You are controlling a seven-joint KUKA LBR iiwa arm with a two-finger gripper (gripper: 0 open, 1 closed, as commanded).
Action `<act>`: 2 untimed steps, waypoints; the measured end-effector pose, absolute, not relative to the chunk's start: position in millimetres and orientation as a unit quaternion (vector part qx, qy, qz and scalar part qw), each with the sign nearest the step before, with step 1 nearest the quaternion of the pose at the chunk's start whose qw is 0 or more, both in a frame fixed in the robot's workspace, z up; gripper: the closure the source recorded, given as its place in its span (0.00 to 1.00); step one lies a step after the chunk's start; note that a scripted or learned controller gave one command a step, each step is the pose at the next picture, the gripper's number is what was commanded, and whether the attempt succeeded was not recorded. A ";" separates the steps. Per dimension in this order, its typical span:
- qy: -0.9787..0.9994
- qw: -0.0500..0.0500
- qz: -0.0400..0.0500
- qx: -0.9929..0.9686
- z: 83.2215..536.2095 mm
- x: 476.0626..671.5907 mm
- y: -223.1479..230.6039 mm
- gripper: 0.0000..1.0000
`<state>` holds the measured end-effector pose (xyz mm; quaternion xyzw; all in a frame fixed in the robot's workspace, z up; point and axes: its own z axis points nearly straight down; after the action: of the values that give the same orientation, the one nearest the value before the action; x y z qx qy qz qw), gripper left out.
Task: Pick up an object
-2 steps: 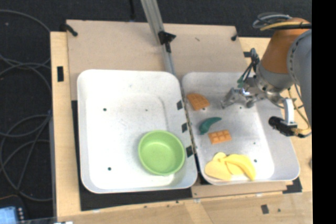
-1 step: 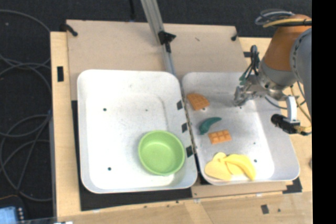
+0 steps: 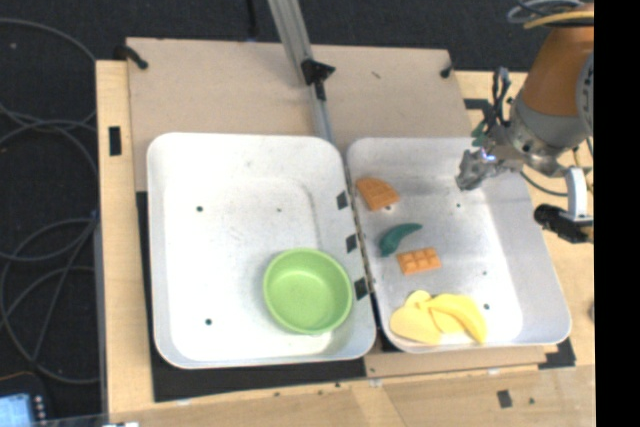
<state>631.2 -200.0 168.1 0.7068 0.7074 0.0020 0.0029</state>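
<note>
In the right bin [image 3: 520,245] lie an orange wedge-shaped piece [image 3: 376,193] near the left wall, a dark green curved piece [image 3: 398,236] below it, a small orange waffle-like block [image 3: 418,261], and a yellow banana bunch [image 3: 438,319] at the front. My gripper [image 3: 472,171] hangs over the bin's far right part, well to the right of the orange wedge and apart from every object. Nothing shows between its fingers. The left bin [image 3: 200,185] holds a light green bowl [image 3: 307,289] at its front right corner.
A slanted metal pole [image 3: 285,5] rises from the back between the two bins. Cables hang by the arm's wrist [image 3: 555,100] at the right edge. Black clips [image 3: 352,243] sit on the divider between the bins.
</note>
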 end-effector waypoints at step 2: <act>0.709 0.003 0.002 0.705 284.8 638.5 -197.8 1.00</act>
<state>638.5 -197.8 284.8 0.7054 0.7088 0.0022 0.0034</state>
